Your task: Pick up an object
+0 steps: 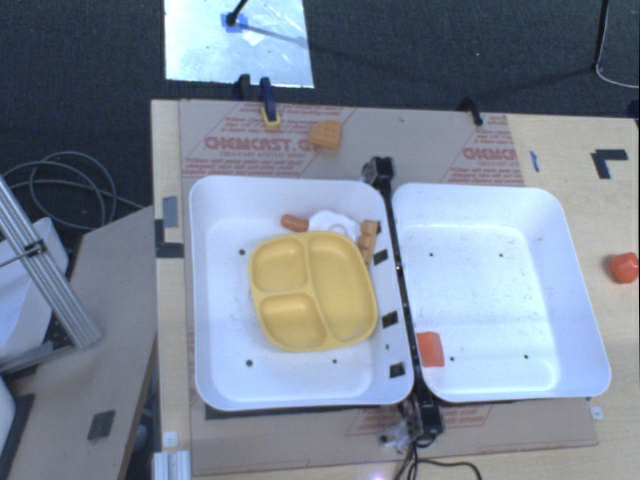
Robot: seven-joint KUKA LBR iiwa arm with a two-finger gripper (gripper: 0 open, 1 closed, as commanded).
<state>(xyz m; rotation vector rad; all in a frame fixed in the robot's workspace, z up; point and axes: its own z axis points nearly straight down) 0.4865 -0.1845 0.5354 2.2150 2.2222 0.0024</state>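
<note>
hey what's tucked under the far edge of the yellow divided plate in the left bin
A white object pokes out from beneath the yellow divided plate, flanked by a small orange piece. How far the white object extends underneath is covered.

Two white bins sit side by side on the worktop [560, 148]: the left bin [215, 268] and the right bin [560, 288]. One yellow divided tray [310, 293], with three compartments, lies in the left bin. Behind it are one small orange sausage-shaped piece [294, 223], one white piece [335, 225] and one tan block [368, 234]. The right bin has one orange-red block [430, 348]. On the worktop itself are one tan waffle-like piece [325, 134] and one orange-red piece [623, 267].
</note>
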